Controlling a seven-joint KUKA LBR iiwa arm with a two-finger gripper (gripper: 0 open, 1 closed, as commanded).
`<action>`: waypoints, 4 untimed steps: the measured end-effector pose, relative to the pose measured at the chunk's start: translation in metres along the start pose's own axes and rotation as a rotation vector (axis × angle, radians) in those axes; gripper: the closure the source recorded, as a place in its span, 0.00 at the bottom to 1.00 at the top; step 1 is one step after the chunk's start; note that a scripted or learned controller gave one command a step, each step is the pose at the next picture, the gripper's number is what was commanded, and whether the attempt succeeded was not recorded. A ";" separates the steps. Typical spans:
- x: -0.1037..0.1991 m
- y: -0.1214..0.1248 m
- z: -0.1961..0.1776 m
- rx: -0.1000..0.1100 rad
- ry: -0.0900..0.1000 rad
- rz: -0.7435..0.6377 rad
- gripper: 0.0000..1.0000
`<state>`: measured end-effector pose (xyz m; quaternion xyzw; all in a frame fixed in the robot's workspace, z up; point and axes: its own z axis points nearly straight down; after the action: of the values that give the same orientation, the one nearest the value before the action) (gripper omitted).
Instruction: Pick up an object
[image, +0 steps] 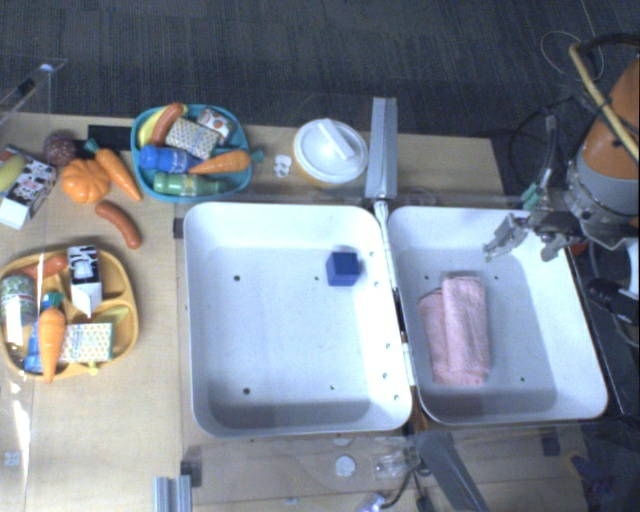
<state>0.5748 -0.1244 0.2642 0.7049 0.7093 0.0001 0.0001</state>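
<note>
Leftward in the left bin (215, 300), blue cube (344, 267) sits alone, upper right of floor, near dividing rim, open floor all round. Right bin (570, 340): pink cloth (457, 330), long axis running near-to-far, left of centre. Gripper (528, 232) hovers over that bin's far edge, fingers spread, empty. Cloth lies closer, below-left of it.

There's the arm (608, 170), grey with a rounded orange band above the wrist, and a pale grey collar ringing it just below. Dark cables loop around it, with a yellowish hose running past, and the hand (527, 232) is grey metal with thin fingers.
</note>
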 end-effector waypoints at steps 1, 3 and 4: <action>0.021 -0.006 0.161 0.000 0.000 -0.118 0.00; -0.028 0.007 0.175 -0.013 -0.004 -0.270 0.00; 0.018 0.029 0.175 -0.013 -0.002 -0.323 0.00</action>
<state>0.6032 -0.1067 0.0893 0.5817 0.8134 0.0039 0.0055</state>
